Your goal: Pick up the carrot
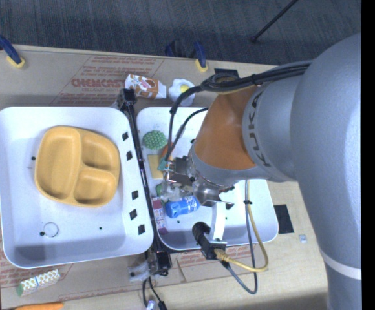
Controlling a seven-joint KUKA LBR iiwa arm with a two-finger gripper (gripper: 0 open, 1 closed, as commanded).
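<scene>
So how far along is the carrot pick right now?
Nothing looks done yet. The arm is reaching low into the right bin, its gripper down among the clutter near a blue item and a green round item. I can't make out a carrot or anything held, so the grasp and lift are left. The yellow tray sits in the left bin.

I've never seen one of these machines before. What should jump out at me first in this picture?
The big grey arm with its orange band dominates the right side, bending down over the right bin. Its hand sits low among small items there, near a blue object and a green round thing. In the left bin lies a yellow divided plate.
</scene>
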